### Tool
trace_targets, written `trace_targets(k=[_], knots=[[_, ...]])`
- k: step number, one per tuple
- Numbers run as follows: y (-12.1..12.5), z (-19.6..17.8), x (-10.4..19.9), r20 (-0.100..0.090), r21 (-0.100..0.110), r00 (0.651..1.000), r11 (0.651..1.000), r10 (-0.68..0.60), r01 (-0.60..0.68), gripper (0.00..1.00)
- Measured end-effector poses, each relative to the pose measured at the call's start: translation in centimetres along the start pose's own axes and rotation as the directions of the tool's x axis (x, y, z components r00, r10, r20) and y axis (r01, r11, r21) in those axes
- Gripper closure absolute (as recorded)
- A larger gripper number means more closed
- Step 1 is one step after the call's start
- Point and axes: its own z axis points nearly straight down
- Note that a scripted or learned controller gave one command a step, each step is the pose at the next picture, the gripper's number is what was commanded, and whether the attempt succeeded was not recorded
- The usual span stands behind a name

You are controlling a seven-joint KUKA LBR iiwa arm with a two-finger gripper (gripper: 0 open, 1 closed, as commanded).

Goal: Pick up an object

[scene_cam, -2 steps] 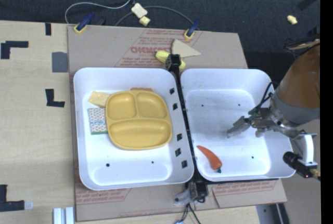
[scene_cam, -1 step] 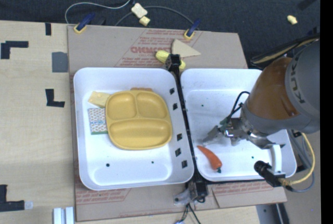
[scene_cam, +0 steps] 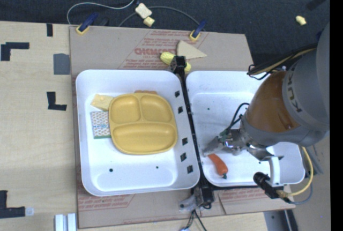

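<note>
Lying just below the fingers, seemingly untouched, an orange carrot.

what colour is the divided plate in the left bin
Yellow, a plain mustard shade. The divided plate shows clearly in the camera view.

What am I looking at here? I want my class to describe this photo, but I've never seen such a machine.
One camera looks down at a slant on a bench. The grey and orange shape at the right is a robot arm; its end effector hangs low inside the right white bin, close above a small orange carrot-like toy. Nothing visibly sits in its grip. The left white bin holds a yellow divided plate and, beside it, a patterned sponge and a pale yellow piece.
</note>
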Motion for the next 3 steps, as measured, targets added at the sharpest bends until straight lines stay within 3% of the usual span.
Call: trace_targets(k=[1, 2, 3], knots=[[1.4, -11.6, -7.5, 0.007, -0.012, 1.0, 1.0, 0.004, -0.004, 0.0], [6.0, -5.3, -0.2, -0.004, 0.003, 1.0, 1.0, -0.008, 0.008, 0.0], [0.2, -0.6, 0.6, -0.004, 0.009, 1.0, 1.0, 0.0, 0.0, 0.0]])
